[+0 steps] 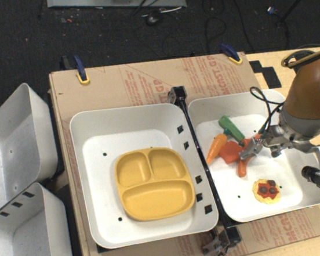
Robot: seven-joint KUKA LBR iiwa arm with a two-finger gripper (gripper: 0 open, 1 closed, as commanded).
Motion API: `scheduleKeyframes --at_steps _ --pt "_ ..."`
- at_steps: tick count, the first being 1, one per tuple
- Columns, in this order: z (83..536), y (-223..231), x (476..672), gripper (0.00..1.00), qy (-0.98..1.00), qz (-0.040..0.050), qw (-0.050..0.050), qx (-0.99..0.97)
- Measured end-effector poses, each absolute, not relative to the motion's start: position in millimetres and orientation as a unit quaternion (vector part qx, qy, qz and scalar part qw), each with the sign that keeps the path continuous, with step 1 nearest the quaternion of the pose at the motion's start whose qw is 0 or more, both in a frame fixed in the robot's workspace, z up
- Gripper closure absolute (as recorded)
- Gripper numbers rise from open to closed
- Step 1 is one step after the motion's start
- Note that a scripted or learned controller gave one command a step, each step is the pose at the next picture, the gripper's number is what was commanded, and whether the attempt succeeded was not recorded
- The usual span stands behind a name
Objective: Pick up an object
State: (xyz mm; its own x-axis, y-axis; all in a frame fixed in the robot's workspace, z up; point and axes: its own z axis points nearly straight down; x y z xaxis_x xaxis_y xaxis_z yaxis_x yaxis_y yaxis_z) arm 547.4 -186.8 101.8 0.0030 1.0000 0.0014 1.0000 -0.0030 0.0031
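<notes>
Nearest the worktop's (136, 81) front edge, in the right bin (287, 204): a small yellow disc with red spots (267, 190), well apart from the rest, with bare white floor to its left and toward the front rim.

Further back, at the middle of the same bin: a tight cluster. A short red-orange stick (242, 168), a red piece (230, 152) touching it, an orange carrot (216, 147) slanted just beside the inner wall, and a green piece (231, 128) farthest back, leaning toward the far rim.

End effector (251, 150) down at the cluster's right side, against the red piece. Cannot tell whether spread or closed, nor whether anything is gripped. Grey arm and orange band over the bin's right rim.

In the left bin (86, 163): a yellow divided plate (154, 184) near the centre, with open floor all round, widest toward the far rim.

At the worktop's far edge: two blue-and-yellow clamps (83, 75).
</notes>
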Motion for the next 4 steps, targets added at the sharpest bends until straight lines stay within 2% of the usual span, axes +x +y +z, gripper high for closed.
scheduleKeyframes --at_steps 1,3,4 --pt "116.3 -185.8 549.9 1.00 0.707 0.0040 0.003 0.707" --pt "234.9 -202.4 558.7 1.00 0.708 0.0014 0.004 0.706" --pt "278.2 -202.9 559.8 1.00 0.708 0.0011 0.003 0.706"
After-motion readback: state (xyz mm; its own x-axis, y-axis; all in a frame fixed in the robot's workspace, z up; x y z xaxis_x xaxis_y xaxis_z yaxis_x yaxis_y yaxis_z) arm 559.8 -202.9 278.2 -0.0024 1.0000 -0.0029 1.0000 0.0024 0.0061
